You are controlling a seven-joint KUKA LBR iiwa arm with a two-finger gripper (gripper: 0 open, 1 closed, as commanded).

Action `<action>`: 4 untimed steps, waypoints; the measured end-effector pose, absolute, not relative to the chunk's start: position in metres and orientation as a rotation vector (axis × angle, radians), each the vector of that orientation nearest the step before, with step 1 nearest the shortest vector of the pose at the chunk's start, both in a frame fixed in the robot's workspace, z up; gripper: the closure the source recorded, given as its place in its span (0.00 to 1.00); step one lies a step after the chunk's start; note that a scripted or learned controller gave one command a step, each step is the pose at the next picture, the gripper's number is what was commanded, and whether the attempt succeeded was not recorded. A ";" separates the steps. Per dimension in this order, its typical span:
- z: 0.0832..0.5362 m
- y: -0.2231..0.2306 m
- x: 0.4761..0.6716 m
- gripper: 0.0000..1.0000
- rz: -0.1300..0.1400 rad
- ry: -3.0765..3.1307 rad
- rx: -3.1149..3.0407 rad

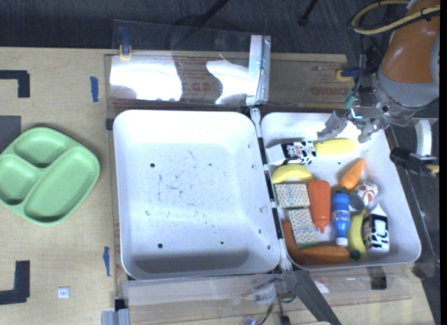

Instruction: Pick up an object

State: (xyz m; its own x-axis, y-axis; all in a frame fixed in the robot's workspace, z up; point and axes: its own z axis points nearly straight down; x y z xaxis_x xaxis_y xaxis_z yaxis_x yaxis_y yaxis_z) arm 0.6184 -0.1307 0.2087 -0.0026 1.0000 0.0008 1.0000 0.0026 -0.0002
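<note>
My gripper [347,128] hangs open over the back of the right bin [408,208], its two fingers spread, nothing between them. Just below it lie a yellow corn-like piece [335,147] and a small black-and-white cow toy [299,151]. Further forward the bin holds a lemon-yellow piece [291,174], an orange carrot [352,174], an orange-red bottle [319,205], a blue bottle [340,217], two cracker packs [292,195], a banana [357,235], a black-and-white carton [378,233] and a long sausage [318,253].
The left bin [188,191] lies beside the right one, sharing a middle rim. A green divided plate [46,174] rests on the bench at far left. A clear plastic panel [188,72] stands behind the left bin.
</note>
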 end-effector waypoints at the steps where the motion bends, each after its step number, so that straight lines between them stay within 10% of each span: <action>1: 0.149 -0.187 0.608 0.00 0.000 -2.250 -2.193; 3: 0.086 -0.180 0.608 0.00 -0.003 -2.566 -1.817; 4: 0.098 -0.181 0.610 1.00 -0.009 -2.568 -1.823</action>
State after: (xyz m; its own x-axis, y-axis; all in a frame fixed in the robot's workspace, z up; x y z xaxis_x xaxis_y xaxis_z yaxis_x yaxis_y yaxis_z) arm 0.6097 -0.1806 0.0982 -0.3298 0.9440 -0.0031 0.9440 0.3298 0.0091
